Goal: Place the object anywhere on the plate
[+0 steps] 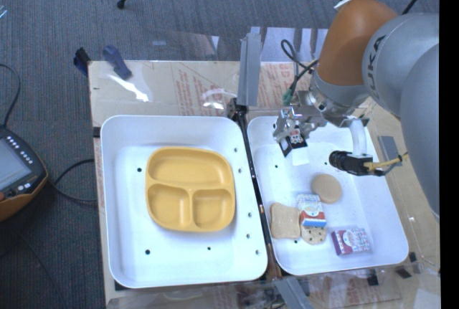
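Note:
A yellow plate [188, 170] with three compartments lies in the left white bin [128, 229], and nothing lies on it. My gripper [290, 134] hangs over the back left part of the right bin [376, 211], well right of the plate. Below it in that bin lie a round tan biscuit [327, 188], a slice of toast [285, 221], a small carton [310, 203] and a red and purple packet [351, 240]. Nothing shows clearly in the gripper.
A small cookie [313, 234] lies beside the toast. A raised divider [247, 157] separates the two bins. A metal post [248, 74] stands behind them. The grey arm [401, 78] covers the right bin's back right corner.

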`<control>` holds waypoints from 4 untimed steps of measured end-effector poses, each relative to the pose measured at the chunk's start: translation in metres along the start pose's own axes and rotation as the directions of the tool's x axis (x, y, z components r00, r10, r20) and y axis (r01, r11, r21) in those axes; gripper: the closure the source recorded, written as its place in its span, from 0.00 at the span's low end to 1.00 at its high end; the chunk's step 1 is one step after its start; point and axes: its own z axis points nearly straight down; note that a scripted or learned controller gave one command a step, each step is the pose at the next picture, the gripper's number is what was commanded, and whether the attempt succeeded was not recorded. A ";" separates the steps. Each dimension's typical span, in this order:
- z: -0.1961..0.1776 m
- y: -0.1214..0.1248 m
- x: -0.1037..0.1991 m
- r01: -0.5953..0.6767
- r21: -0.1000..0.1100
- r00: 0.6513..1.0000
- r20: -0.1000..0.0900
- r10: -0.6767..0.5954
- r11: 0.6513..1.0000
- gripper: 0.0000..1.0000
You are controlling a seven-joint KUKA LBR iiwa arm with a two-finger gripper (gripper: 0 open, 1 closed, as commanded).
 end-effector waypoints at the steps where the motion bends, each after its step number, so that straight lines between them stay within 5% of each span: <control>1: 0.000 0.000 0.079 0.004 0.001 1.000 -0.001 -0.004 1.000 1.00; 2: 0.001 -0.046 0.138 0.003 0.003 1.000 0.000 -0.003 1.000 1.00; 3: 0.001 -0.045 0.137 0.000 0.002 1.000 0.001 0.000 1.000 0.00; 4: -0.008 -0.046 0.137 0.000 0.006 1.000 0.000 0.000 1.000 1.00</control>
